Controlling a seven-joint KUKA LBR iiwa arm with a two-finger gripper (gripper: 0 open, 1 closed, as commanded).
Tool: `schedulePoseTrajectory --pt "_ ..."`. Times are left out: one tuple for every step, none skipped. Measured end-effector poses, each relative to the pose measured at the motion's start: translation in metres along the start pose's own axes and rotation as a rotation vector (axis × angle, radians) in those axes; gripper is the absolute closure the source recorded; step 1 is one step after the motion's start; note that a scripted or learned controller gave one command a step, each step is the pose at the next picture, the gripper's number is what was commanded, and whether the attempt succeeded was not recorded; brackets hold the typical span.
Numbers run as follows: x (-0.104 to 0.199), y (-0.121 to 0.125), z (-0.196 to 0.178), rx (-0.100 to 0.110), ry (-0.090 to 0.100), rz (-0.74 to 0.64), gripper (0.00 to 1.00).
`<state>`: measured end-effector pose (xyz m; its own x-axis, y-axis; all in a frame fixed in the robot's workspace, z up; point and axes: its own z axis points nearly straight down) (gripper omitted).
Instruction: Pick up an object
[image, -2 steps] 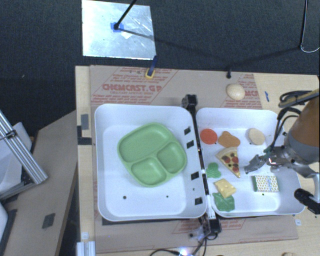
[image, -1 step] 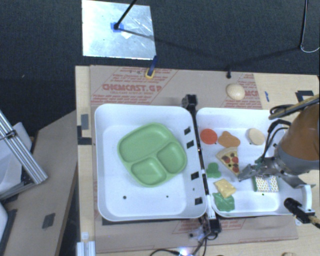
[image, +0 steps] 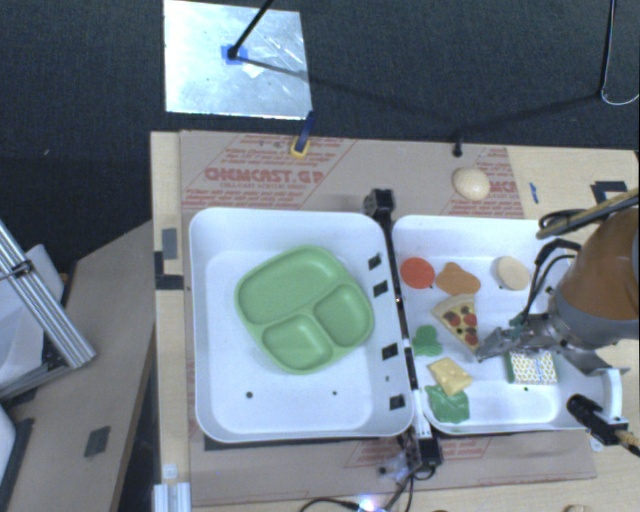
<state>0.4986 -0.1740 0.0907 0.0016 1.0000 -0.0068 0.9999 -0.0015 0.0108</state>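
Gripper (image: 503, 343) hangs low in the right white bin (image: 480, 232), near its front edge beside the pizza-slice toy (image: 459, 319) and patterned green-white square (image: 532, 368). Can't tell its opening. Looks like approach stage; next it'd need to settle over one piece.

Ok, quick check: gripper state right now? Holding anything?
Gripper: low in the right bin, beside the pizza slice; open or closed cannot be told, and no object is seen in it.
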Motion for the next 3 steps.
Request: schedulePoseTrajectory --pt "-0.004 0.004 -0.013 -0.017 -0.013 0.002 1.00" --pt "-0.001 0.007 -0.057 0.005 0.005 -0.006 1.00" --pt "0.000 0.008 -0.100 0.005 0.005 -0.006 1.00"
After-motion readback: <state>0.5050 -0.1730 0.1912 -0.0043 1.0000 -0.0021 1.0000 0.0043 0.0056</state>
